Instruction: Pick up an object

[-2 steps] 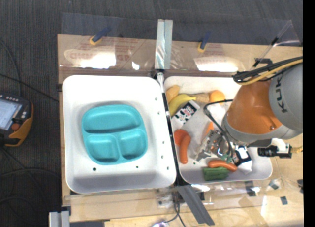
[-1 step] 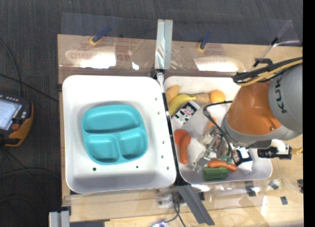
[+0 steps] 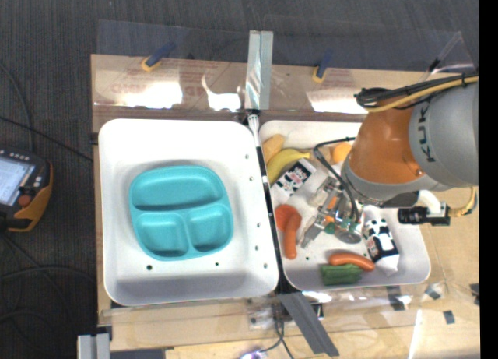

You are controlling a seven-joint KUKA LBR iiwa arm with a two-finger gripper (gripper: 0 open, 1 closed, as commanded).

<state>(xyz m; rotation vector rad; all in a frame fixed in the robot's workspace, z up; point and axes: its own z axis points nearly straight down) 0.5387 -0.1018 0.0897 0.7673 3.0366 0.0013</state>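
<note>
In the right bin [image 3: 416,268], approx. centre, the gripper [image 3: 331,217] is hanging over 1 green-and-orange toy [image 3: 341,227]; grip state: can't tell. Lying around it: 1 banana [image 3: 282,160], 1 red pepper [image 3: 288,229], 1 green pepper [image 3: 340,273], 1 carrot [image 3: 352,259], 2 black-and-white items [image 3: 294,177]. Left bin [image 3: 117,194] is holding 1 teal tray w/ 3 compartments [image 3: 180,209].

We see two glossy white plastic bins [image 3: 117,194], a smooth matt teal plastic divided tray [image 3: 180,211], a pale wooden bench top [image 3: 451,272] and shiny clear plastic sheeting [image 3: 163,89] behind.
</note>
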